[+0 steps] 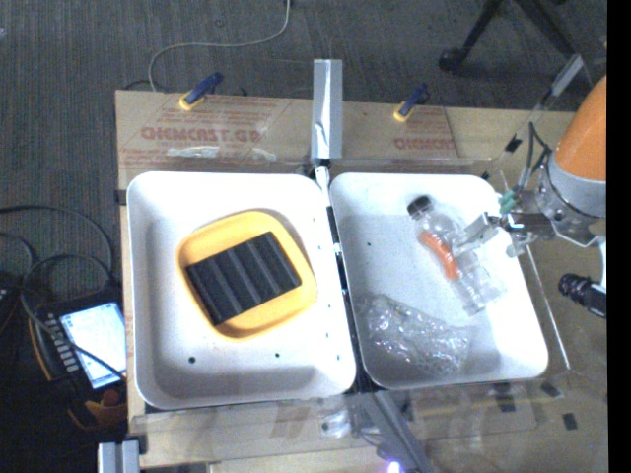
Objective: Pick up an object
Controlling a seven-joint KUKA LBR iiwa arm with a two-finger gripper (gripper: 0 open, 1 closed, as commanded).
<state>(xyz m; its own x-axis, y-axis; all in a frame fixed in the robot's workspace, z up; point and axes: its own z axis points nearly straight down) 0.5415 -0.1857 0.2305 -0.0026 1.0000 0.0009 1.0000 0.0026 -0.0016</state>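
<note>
We see the gripper [490, 227] over the right bin [386, 348], just above the clear bottle [452, 250]; can't tell its state. Crumpled plastic [409, 331] lies near the front. The yellow tray [248, 272] sits in the left bin [158, 343].
</note>
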